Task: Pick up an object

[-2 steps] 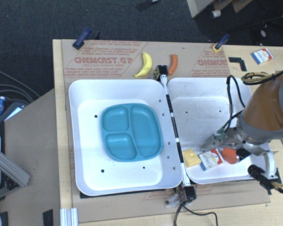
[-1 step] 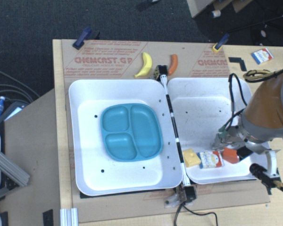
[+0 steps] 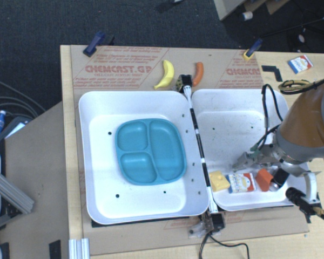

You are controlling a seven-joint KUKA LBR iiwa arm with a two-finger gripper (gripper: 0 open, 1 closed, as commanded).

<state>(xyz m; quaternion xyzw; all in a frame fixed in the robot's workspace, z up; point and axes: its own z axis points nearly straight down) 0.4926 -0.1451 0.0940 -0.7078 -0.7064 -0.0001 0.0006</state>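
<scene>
In the right bin (image 3: 227, 123), near its front edge, lie a yellow cheese-like wedge (image 3: 218, 181), a white and red packet (image 3: 241, 183) and an orange-red block (image 3: 264, 179). My gripper (image 3: 257, 161) hangs low over these, just behind the packet and the block, with the grey and orange arm (image 3: 308, 125) coming in from the right. The arm's wrist covers the fingertips. A blue three-part plate (image 3: 151, 150) rests in the middle of the left bin (image 3: 97, 198).
On the cardboard behind the bins lie a yellow banana (image 3: 166, 74) and an orange carrot-like piece (image 3: 197, 73). A black cable (image 3: 269, 104) loops above the right bin. A divider rail (image 3: 197, 144) runs between the bins.
</scene>
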